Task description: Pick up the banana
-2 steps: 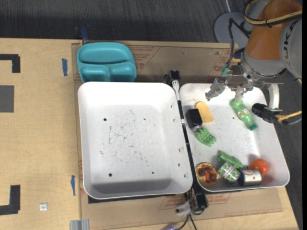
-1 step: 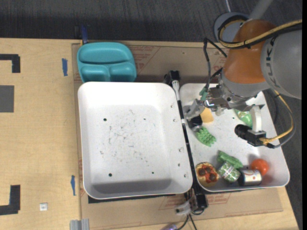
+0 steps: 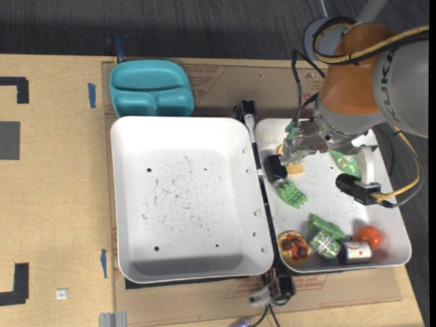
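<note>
A small yellow piece that looks like the banana (image 3: pixel 296 169) lies in the right bin (image 3: pixel 402 251), near its upper left corner. Most of it is hidden under my gripper (image 3: pixel 296 157), which hangs directly above it, below the orange band of the arm (image 3: pixel 354 73). A black object (image 3: pixel 274 168) sits just left of the yellow piece. I cannot see whether the yellow piece is between the fingers or just lying below them.
The right bin also holds a green ridged toy (image 3: pixel 293 195), a green leafy item (image 3: pixel 344 161), a green bundle (image 3: pixel 325 236), a red-brown round item (image 3: pixel 294 246), a small can (image 3: pixel 356 251) and an orange ball (image 3: pixel 370 236). The large left bin (image 3: pixel 136 148) adjoins it; a teal tray (image 3: pixel 151 87) lies behind.
</note>
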Robot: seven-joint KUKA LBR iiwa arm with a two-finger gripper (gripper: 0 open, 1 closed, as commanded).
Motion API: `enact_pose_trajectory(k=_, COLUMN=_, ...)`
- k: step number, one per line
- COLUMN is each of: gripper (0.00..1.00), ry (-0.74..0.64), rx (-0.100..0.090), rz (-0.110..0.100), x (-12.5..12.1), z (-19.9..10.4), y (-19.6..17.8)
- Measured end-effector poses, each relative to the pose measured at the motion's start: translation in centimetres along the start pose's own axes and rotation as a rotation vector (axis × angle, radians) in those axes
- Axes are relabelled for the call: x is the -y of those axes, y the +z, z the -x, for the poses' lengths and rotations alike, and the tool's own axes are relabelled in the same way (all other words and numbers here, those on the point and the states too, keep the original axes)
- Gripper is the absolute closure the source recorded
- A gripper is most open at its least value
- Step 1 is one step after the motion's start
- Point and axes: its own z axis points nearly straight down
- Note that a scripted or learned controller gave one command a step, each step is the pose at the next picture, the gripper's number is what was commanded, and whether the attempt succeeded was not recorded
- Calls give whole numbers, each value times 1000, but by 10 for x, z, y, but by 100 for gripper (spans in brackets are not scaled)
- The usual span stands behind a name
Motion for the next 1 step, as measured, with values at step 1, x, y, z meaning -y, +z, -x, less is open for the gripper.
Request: enact_pose_trajectory(k=1, gripper=0, ry=0, rx=0, rz=0, x=0, z=0, y=0)
